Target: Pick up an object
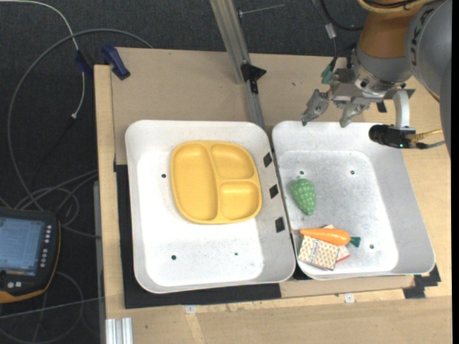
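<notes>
In the right bin (387,192) lie a green knobbly fruit-shaped toy (304,195) near its left wall, an orange carrot (327,236) with a green tip near the front, and a small patterned packet (320,253) just below the carrot. My gripper (330,113) hangs over the back edge of the right bin, above and behind the green toy. Its two fingers are spread apart with nothing between them.
The left bin (143,213) holds a yellow divided plate (215,180). A slanted metal pole (233,34) rises behind the gap between the bins. Cables and a tablet (25,253) lie off the bench to the left.
</notes>
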{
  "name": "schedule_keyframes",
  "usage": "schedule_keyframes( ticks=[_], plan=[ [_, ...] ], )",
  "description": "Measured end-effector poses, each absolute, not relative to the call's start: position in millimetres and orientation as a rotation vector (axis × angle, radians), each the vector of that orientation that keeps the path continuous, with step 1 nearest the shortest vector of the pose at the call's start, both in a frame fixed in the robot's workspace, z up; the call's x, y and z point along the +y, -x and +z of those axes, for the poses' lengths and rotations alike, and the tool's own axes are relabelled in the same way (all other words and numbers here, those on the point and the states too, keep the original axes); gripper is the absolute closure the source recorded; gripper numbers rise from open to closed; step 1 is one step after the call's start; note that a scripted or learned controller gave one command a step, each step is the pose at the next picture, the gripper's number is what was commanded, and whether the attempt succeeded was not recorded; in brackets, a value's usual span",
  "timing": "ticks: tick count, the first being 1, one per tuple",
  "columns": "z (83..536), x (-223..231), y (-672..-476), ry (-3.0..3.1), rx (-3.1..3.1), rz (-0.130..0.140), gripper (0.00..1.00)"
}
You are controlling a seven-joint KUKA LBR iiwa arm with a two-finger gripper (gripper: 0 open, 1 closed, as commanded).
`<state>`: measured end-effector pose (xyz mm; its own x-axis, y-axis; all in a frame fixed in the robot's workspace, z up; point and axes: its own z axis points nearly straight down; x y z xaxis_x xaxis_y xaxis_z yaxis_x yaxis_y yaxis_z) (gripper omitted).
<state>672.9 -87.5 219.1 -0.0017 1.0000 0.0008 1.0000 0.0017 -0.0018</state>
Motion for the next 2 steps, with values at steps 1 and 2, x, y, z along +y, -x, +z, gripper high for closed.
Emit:
schedule_keyframes(
  ticks=[1, 2],
  plan=[
    [219, -88, -672.9, 2.218, -2.222, 0.001, 0.0],
    [156, -84, -672.9, 2.215, -2.219, 0.008, 0.0]
  ],
)
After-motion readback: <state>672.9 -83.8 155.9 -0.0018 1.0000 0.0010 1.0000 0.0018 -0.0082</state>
